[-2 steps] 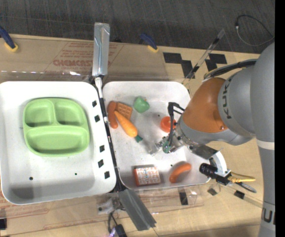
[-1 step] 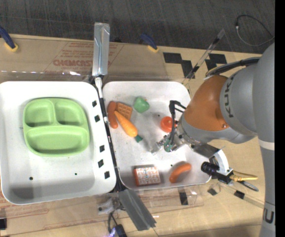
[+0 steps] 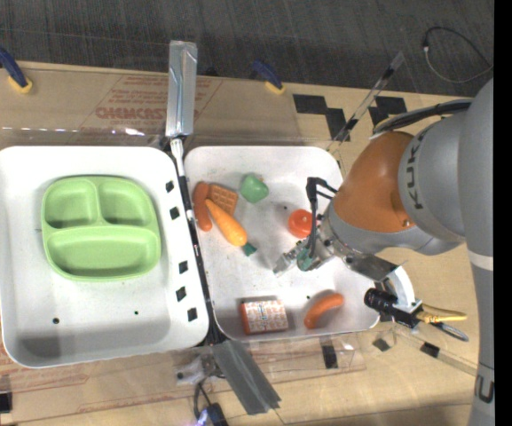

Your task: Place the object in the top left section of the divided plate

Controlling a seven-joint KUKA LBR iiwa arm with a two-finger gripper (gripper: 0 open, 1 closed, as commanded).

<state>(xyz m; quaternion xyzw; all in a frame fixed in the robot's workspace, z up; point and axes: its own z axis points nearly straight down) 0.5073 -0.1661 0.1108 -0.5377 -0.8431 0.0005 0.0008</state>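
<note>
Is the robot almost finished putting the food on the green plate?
Not yet. Nothing looks done: the green divided plate in the left bin has no food in any section. Right now the pincer is low in the right bin, near the small orange-red piece. I can't tell if it holds anything. Picking up, carrying over and dropping into the top left section remain.

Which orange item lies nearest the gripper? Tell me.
The small round red-orange one, just upper left of the gripper. The carrot lies farther left, and the oval orange piece sits lower, near the bin's front edge.
</note>
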